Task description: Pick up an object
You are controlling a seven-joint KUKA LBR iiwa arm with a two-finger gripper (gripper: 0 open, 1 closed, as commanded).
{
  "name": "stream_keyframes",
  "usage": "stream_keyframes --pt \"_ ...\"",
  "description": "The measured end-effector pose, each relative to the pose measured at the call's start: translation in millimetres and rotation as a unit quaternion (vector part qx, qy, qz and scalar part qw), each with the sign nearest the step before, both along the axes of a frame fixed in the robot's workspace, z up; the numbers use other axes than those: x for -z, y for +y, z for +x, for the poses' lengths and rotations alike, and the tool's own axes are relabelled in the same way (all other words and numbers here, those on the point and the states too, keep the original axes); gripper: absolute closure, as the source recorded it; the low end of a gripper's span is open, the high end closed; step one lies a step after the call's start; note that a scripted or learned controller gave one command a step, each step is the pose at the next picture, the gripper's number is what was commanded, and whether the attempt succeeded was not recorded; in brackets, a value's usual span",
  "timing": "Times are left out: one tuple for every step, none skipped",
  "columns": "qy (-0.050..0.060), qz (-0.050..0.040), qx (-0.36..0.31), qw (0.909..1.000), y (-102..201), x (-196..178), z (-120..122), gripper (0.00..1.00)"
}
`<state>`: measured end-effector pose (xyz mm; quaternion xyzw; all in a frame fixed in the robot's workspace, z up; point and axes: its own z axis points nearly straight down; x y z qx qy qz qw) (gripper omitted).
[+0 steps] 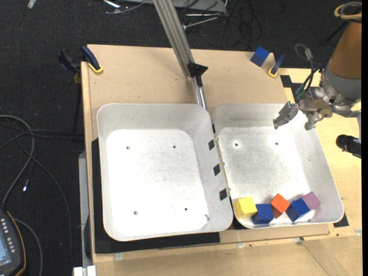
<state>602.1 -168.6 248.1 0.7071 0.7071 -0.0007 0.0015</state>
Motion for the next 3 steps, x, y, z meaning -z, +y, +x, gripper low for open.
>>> stream_keyframes --pt "0.006 0.0040 -0.002 1.0000 59 83 -54 0.00" --pt "0.000 0.0012 0.000 1.0000 52 155 -46 0.00" --pt "0.000 0.0018 0.001 1.0000 58 115 -66 0.00"
